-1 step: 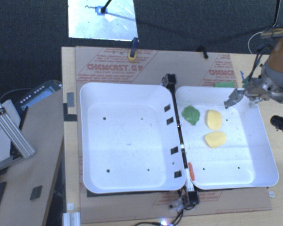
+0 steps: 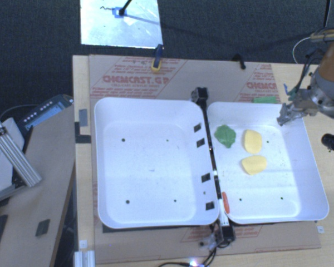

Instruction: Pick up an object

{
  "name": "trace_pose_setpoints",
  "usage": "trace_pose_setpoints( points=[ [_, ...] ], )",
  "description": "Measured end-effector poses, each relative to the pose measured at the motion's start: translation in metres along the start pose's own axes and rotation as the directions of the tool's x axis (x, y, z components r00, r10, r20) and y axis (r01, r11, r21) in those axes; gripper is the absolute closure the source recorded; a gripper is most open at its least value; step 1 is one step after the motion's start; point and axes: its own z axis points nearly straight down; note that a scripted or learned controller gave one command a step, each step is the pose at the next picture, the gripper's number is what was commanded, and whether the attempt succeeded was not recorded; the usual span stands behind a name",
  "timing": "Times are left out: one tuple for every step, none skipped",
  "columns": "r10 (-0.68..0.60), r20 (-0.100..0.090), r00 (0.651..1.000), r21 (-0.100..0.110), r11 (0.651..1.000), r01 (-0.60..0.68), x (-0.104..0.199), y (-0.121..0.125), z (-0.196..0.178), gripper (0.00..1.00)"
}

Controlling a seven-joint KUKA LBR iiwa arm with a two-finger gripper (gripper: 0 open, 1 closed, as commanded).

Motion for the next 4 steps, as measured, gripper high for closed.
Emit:
trace_pose_setpoints(
  points=[
    [-0.005,-0.005,1.0,0.01,1.0,0.005,0.087,-0.019,0.039,1.0],
    [-0.004,-0.001,1.0,-0.002,1.0,0.004,0.139,0.009,-0.011,1.0],
    [0.012,0.003,1.0,0.001,1.0,-0.012,0.064,-0.021,-0.045,1.0],
    [0.007,0.002,1.0,-0.008,1.0,-0.007,0.054,-0.057,-0.167,1.0]
  ],
)
